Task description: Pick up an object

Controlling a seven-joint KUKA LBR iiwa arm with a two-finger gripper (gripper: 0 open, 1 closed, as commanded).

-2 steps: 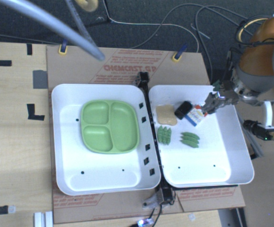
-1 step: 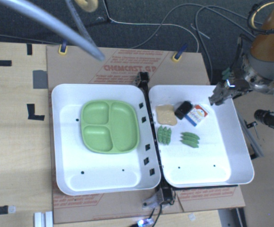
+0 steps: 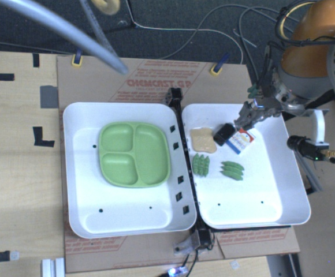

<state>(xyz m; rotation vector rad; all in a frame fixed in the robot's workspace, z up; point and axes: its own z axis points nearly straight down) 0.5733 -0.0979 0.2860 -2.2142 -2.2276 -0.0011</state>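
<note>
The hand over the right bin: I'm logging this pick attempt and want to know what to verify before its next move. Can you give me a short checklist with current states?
1. Hand is over the right bin: ok.
2. Something to grasp lies near the hand, the small blue, white and red packet: ok.
3. Packet between the fingers: cannot tell.
4. Neighbours stand apart from the packet, the tan slab and two green pods: ok.
5. Green divided plate sits in the left bin, away from the hand: ok.
</note>
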